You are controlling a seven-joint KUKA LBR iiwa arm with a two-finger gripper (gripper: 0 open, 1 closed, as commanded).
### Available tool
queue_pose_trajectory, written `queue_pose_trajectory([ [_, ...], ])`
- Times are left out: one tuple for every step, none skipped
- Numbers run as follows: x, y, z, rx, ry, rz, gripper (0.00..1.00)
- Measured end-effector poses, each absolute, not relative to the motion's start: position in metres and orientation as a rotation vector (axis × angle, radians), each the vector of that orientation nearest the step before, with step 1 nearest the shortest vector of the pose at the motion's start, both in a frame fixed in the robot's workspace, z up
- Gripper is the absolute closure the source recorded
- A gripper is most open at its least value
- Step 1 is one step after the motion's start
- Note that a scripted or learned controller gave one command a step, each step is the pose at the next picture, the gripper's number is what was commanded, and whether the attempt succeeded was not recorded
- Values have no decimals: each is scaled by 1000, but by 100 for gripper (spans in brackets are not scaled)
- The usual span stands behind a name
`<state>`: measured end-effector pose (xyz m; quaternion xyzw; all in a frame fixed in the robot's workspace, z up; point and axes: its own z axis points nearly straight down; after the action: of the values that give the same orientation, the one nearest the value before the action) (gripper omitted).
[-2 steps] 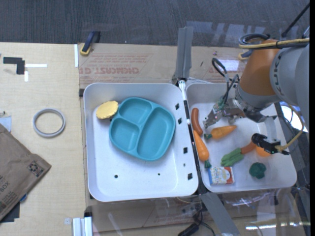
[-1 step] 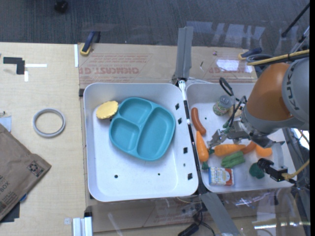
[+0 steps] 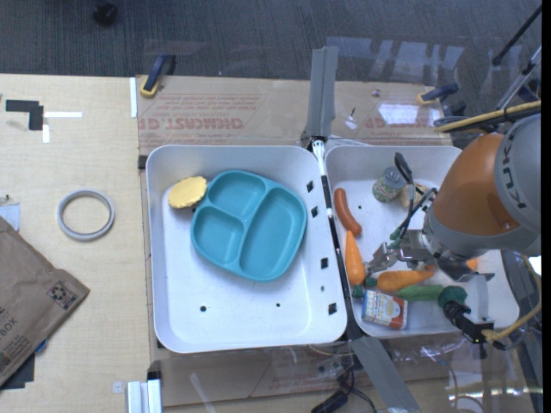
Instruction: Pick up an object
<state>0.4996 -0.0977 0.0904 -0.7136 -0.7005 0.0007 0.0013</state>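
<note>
- The fingers (image 3: 389, 253) hung low in the right bin (image 3: 456, 157), metal tips pointing toward the bin's left wall; whether they were parted or closed I could not tell, and nothing showed clearly between them.
- Just below the fingers lay an orange carrot-like piece (image 3: 405, 278), with a green vegetable (image 3: 428, 292) touching its lower side.
- Just left of the fingers, an orange carrot (image 3: 354, 258) lay along the bin's left wall, and above it a reddish sausage (image 3: 346, 211).
- Below the fingers, past the green vegetable, a small red-and-white packet (image 3: 385, 309) rested near the bin's front edge.
- Up and slightly right of the fingers sat a small can (image 3: 392, 186) with a dark spoon-like piece (image 3: 403, 169) beside it.
- Behind the fingers rose the grey arm with its orange band (image 3: 479, 189), covering much of the bin's right side.
- Well left of the fingers, in the left bin (image 3: 172, 299), a teal divided plate (image 3: 250, 224) lay with a yellow round thing (image 3: 187, 192) touching its upper-left rim.
- Farthest left, on the table (image 3: 69, 127), lay a roll of tape (image 3: 86, 214) and a brown cardboard box (image 3: 30, 295).
</note>
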Motion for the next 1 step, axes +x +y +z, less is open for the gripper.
queue_pose_trajectory([
  [500, -99, 98, -2244, -2195, 4, 100],
])
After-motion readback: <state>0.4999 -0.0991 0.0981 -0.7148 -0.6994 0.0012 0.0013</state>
